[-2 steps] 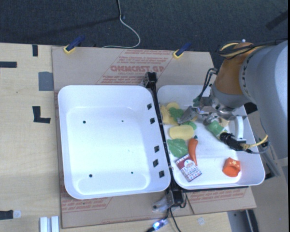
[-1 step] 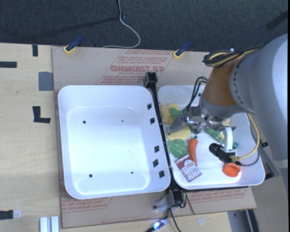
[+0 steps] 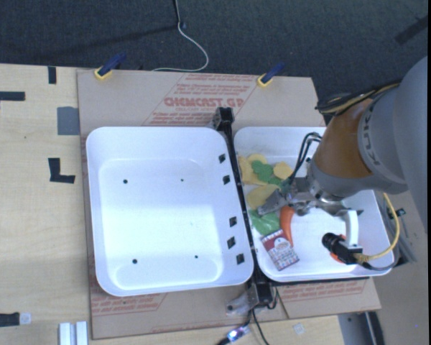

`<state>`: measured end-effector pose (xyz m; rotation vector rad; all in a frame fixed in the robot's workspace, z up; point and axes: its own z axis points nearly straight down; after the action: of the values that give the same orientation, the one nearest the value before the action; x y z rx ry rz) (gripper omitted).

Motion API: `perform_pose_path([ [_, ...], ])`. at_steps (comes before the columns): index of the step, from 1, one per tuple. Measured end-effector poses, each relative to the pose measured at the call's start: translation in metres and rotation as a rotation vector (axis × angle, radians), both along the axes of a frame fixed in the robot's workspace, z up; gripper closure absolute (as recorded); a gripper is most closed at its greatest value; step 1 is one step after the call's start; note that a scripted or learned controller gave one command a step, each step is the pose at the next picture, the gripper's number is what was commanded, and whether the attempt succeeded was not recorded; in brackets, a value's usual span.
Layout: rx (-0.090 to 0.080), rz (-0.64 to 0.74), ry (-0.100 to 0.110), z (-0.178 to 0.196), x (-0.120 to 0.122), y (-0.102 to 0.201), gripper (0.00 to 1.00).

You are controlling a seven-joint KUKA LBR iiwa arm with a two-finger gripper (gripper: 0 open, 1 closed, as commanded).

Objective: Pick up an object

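The arm (image 3: 373,146) reaches in from the right and hangs low over the right bin (image 3: 312,264), its bulk covering much of that bin because the objects to be picked all lie there, crowded toward the divider. The left bin (image 3: 158,207) sits beside it as a plain white tray, likely the place where a picked item would be dropped. Both bins rest on a cardboard sheet (image 3: 194,99) clipped to the bench, which probably keeps them from sliding. Below the wrist, the gripper (image 3: 291,201) is down among the pile, right at the orange carrot-like piece (image 3: 286,225), apparently to close on it; whether it is spread or pressed together cannot be told, and nothing is visibly held. Around it lie yellow and green soft pieces (image 3: 262,171), a green item (image 3: 266,223), and a small red-and-white packet (image 3: 279,250) nearest the front wall.
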<state>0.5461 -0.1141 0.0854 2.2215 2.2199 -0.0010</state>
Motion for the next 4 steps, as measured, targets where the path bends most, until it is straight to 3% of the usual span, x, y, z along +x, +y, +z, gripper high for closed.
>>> perform_pose_path([
  [1, 0.002, 0.002, 0.000, 0.010, 0.002, 0.001, 1.00],
  [2, 0.002, 0.001, 0.000, 0.010, 0.001, 0.001, 0.00],
  [3, 0.000, 0.006, -0.004, -0.002, 0.085, 0.012, 0.00],
  [4, 0.000, 0.004, 0.001, 0.009, 0.082, 0.011, 1.00],
])
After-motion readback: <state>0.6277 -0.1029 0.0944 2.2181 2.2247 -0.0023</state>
